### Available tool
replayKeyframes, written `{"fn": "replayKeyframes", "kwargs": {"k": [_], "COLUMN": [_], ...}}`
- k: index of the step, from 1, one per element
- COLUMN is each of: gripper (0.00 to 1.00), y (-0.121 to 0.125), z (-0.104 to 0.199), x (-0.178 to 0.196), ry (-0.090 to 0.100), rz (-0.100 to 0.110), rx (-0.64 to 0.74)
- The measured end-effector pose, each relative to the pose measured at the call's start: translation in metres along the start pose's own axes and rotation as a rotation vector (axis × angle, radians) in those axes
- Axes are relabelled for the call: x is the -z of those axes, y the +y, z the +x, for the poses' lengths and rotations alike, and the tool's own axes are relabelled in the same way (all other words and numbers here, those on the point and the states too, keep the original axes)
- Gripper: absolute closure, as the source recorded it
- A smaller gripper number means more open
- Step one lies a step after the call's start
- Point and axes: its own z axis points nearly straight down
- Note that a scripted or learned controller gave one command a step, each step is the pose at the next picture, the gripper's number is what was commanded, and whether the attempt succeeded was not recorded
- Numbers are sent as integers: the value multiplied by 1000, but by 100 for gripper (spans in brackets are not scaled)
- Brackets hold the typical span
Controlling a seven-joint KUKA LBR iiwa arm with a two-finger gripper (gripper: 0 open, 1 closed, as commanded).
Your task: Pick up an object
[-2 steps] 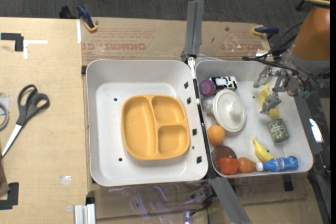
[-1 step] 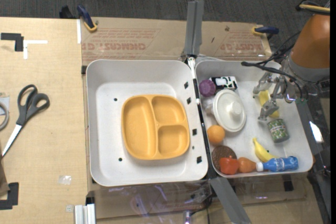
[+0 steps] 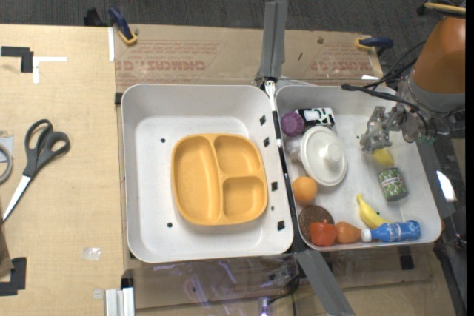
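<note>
The jaws of the gripper hang over the right bin; whether they are spread or pressed together cannot be told. A small yellow object lies just below them, a green-capped jar beneath that. Left of the jar sits a white lidded bowl

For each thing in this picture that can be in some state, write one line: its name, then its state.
yellow divided plate: upright, lying in the left bin
white lid: knob up, in the right bin
blue bottle: lying on its side
green can: lying tilted
banana: lying flat
scissors: blades shut, on the bench
gripper: above the right bin
</note>
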Motion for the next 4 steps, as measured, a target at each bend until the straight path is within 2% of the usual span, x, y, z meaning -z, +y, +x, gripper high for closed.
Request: {"fn": "replayKeyframes", "kwargs": {"k": [1, 2, 3, 4], "gripper": [0, 100, 0, 0], "y": [0, 0, 1, 0], "z": [0, -1, -1, -9], "x": [0, 8, 8, -8], "ry": [0, -3, -3, 1], "rz": [0, 1, 1, 1], "rx": [0, 2, 2, 23]}}
